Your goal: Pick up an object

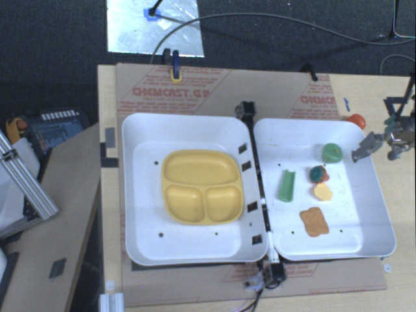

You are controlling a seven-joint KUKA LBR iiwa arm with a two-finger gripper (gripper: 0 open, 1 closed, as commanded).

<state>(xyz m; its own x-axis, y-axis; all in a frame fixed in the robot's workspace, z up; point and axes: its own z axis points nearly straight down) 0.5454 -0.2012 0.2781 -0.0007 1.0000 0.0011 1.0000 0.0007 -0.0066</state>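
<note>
Claw (370, 145) at right bin's (364, 239) three o'clock rim — grip state unclear.
Green block (286, 185), cracker (314, 221) inside — apart.

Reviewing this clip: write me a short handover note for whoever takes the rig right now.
Gripper: at the right bin's right rim, nothing visibly held; finger state unclear.
Right bin: green round piece, green stick, small teal-and-red piece, yellow piece, brown biscuit-like piece, all lying loose.
Left bin: yellow divided tray.
Done: no pick yet.
Left: grasp and lift one object.
</note>
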